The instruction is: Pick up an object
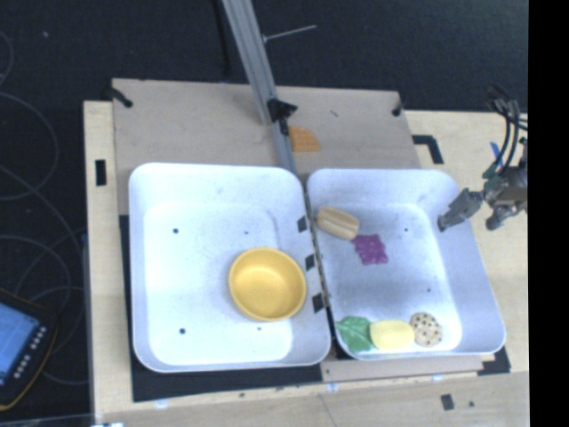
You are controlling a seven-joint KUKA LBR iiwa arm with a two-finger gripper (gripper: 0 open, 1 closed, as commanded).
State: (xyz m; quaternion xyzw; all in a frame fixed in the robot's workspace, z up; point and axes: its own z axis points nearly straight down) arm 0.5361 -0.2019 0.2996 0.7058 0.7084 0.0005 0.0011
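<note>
1. Fingers: the gripper (476, 210) sits at the right edge of the right bin (462, 265); its two fingers (458, 212) stand apart, one pointing left over the bin's rim, the other down near the frame's edge, with nothing between them.
2. Arm: just the wrist end is seen, with thin cables (508, 136) looping above it.
3. Right bin, upper left: a tan roll-shaped block (338, 222) lies tilted close to the wall shared with the other bin.
4. Right bin, centre: a small purple piece (371, 250) lies just beside the block, below and to its right, well apart from the gripper.
5. Right bin, lower edge: three things sit in a row along the near wall, namely a green piece (355, 331), a pale yellow lump (391, 334) and a round speckled cookie (427, 329); the green piece and the lump touch, and the cookie sits just beside the lump.
6. Left bin (169, 203): a yellow bowl (267, 284) stands upright, right of centre, near the shared wall.
7. Bench (196, 114): a grey metal rail (253, 56) runs at a slant from the top of the frame to the gap between the bins; a small orange patch (303, 140) lies beside its lower end.
</note>
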